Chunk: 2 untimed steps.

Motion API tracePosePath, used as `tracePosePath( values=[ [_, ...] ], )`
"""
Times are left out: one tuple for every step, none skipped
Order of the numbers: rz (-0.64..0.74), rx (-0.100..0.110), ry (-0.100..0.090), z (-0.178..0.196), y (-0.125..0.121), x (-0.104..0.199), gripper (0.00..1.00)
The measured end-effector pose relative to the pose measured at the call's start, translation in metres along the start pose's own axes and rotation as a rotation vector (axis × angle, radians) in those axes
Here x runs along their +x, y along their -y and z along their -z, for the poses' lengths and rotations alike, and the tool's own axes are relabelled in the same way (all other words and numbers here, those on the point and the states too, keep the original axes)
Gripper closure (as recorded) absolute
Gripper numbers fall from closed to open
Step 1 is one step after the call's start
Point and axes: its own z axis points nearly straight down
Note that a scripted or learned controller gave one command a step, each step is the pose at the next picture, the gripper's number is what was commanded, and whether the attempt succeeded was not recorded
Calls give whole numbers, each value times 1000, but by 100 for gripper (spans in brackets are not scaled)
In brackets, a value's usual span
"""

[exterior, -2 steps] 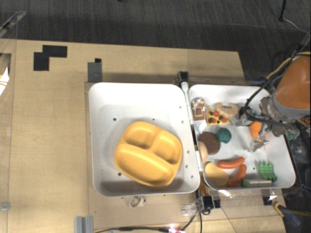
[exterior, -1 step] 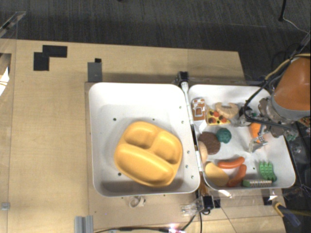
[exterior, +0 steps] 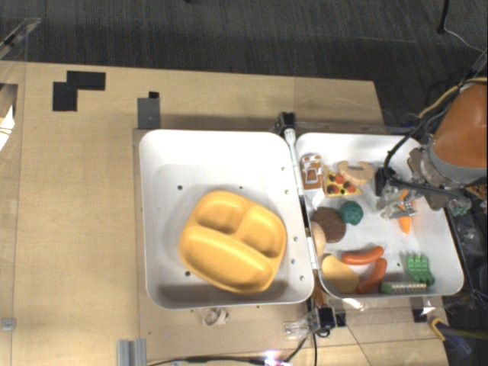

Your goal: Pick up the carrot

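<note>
1. The worktop [exterior: 76, 227] is pale wood. At its far left there are black angular marks [exterior: 76, 90] on the surface.
2. The left bin [exterior: 164, 166] is white and shallow. In it lies one big yellow bell pepper [exterior: 232, 239], lobed and shiny, a little toward the near side.
3. A thin divider rail [exterior: 301, 197] runs between the two bins, which stand side by side and touch along it.
4. The right bin [exterior: 442, 261] holds many small toy foods. At its far left there is a small brown-and-white piece [exterior: 310, 170], and just beside it a yellow piece with red spots [exterior: 341, 181].
5. Below these there is a dark brown round piece [exterior: 329, 221], and a teal green lump [exterior: 352, 213] is just to the right of it.
6. Near the front wall lie a pale yellow piece [exterior: 339, 273], a red-orange sausage [exterior: 362, 255] and a second reddish piece [exterior: 372, 275], all close together.
7. A green block [exterior: 418, 268] is at the front right corner, with a thin green stick [exterior: 402, 287] before it.
8. The gripper [exterior: 398, 203] hangs over the far right part of this bin, under the grey wrist and the orange band [exterior: 463, 132].
9. The carrot [exterior: 406, 223], small and orange, is directly at the tips of the jaws. I cannot tell if the jaws are clenched on it or released.
</note>
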Motion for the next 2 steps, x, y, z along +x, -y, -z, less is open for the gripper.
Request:
tracePosePath(
  values=[
    [0, -1, -1, -1, 0, 0, 0],
    [-139, -6, -11, -15, 2, -9, 0]
  ],
)
